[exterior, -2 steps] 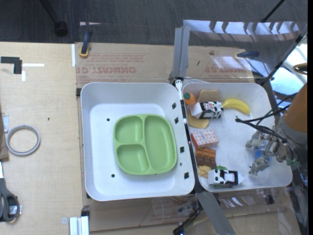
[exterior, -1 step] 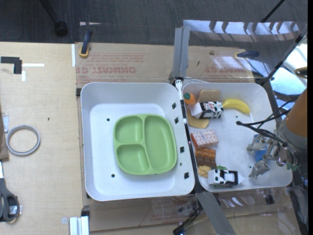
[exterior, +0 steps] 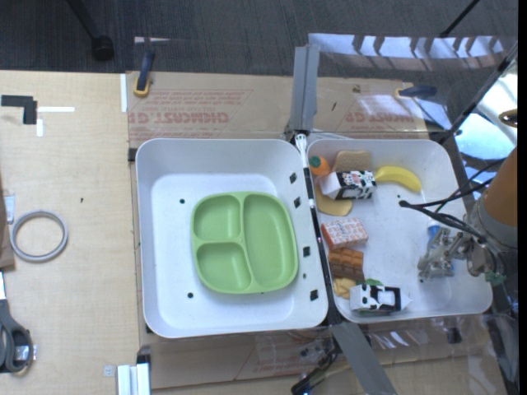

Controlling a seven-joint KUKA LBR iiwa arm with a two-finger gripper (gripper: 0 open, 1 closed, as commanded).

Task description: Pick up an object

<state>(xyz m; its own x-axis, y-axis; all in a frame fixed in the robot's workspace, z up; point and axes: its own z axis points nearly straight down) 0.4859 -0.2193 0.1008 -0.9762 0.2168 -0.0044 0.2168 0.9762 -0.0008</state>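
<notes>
Looking down from the one camera. Picking up not done yet, judging by the toys all lying on the floor of the right bin [exterior: 461, 304]. Hovering near that bin's right edge: the gripper [exterior: 435, 255], over bare white floor, well apart from the toys. Too blurry for telling whether released or clenched. Lying along the left edge: a cow-print milk carton [exterior: 354, 183], a pink box [exterior: 344, 233], a second cow-print carton [exterior: 375, 299] near the bottom-left corner. Resting near the top edge: a toy banana [exterior: 398, 177]. Sitting in the left bin [exterior: 152, 220]: a green divided plate [exterior: 244, 243].
</notes>
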